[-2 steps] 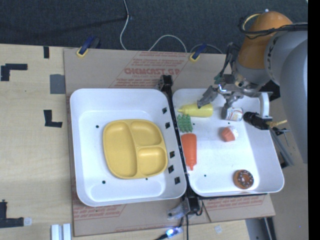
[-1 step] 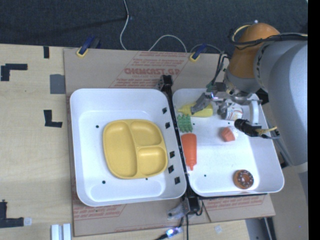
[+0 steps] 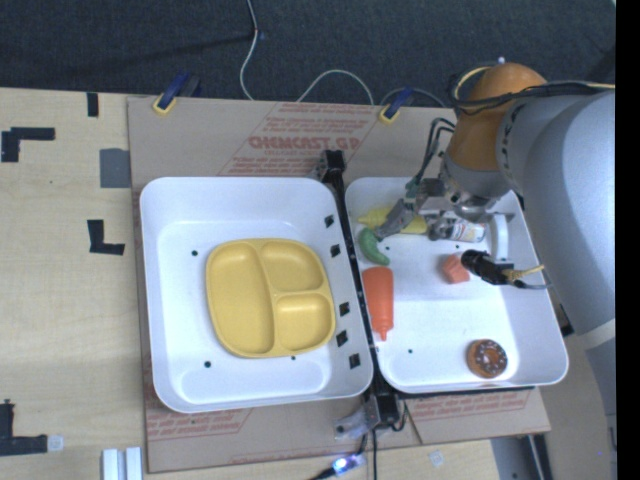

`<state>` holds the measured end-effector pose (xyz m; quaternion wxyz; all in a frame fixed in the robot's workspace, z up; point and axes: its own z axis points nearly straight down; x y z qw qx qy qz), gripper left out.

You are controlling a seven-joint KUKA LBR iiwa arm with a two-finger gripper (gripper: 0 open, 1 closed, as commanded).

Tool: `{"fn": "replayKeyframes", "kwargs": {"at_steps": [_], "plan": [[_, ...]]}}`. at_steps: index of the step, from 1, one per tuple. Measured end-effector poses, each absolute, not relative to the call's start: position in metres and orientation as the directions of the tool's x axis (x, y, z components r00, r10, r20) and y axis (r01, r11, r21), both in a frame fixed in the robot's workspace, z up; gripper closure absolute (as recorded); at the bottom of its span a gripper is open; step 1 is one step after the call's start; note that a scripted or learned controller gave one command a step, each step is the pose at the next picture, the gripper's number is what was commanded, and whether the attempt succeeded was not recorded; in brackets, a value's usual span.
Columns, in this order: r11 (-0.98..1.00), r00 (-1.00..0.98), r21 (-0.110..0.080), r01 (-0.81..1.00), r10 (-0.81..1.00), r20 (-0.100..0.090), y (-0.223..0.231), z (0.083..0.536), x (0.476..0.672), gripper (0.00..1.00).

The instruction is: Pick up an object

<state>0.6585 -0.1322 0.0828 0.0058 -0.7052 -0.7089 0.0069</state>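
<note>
Objects for picking, right bin [image 3: 520,363]: carrot [image 3: 378,301], orange, lying lengthwise at the bin's left wall, below and left of the jaws [image 3: 402,218]; green piece [image 3: 372,246] just under the jaws, touching the carrot's top end; yellow piece [image 3: 380,216] directly beneath the jaws, partly hidden; small red block [image 3: 455,270] to the lower right of the jaws; round brown sprinkled doughnut [image 3: 487,357] well apart, near the bin's front corner. Jaws low over the yellow piece at the bin's upper left; released or clenched: cannot tell. Left bin [image 3: 165,268]: yellow divided plate [image 3: 268,296], well left of the jaws. Both bins on cardboard sheet [image 3: 290,143] over wooden surface [image 3: 60,298]
</note>
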Motion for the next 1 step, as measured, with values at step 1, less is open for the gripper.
{"fn": "replayKeyframes", "kwargs": {"at_steps": [1], "plan": [[0.001,-0.002,-0.034,0.999,1.0,-0.009,-0.1378,0.0917,0.6543,1.0]]}}
